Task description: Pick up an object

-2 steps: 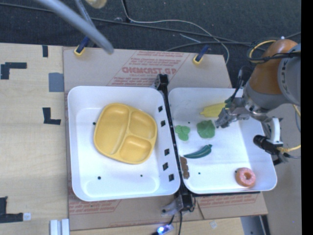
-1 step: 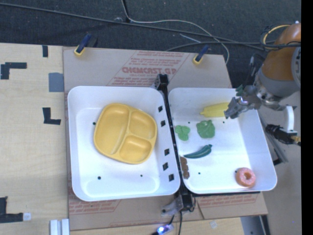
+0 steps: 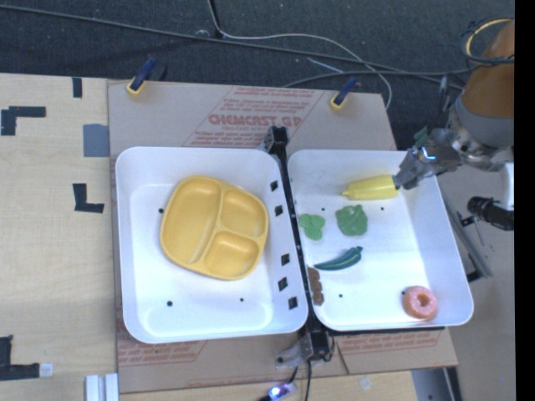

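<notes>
Tool at the far right edge of the right bin, beside the corn.

The tool (image 3: 411,172) hangs over the right bin's (image 3: 443,249) far right rim, its tip touching or just beside the right end of the yellow corn (image 3: 370,189); whether it is open or closed cannot be told. Nearer lie two green pieces (image 3: 352,220), then a dark green pepper (image 3: 338,260), and a pink donut (image 3: 420,302) in the near right corner. The left bin (image 3: 134,241) holds a yellow tray (image 3: 214,226).
</notes>
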Controlling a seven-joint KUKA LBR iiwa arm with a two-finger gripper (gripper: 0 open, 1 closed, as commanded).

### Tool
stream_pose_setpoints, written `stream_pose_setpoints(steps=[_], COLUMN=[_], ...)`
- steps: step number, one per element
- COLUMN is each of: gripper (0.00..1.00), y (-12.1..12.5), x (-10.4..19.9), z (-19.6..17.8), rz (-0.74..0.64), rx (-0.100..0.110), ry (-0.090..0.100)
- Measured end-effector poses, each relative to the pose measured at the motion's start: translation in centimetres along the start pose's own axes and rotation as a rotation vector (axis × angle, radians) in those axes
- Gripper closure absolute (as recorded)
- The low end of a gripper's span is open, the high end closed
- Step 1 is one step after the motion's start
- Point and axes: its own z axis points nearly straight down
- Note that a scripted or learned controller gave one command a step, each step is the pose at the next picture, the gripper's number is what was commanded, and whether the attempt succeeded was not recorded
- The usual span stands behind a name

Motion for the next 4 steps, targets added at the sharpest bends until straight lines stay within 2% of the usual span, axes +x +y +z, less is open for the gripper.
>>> stream_pose_setpoints(steps=[1,2,4], gripper=[1.00,1.00,1.00], y=[-1.0,-1.0,-2.2], x=[5.8,11.3,20.5], z=[1.1,0.3,0.4], rz=[-0.004,-0.005,-0.003], rx=[0.006,0.005,0.006], ry=[0.002,0.002,0.002])
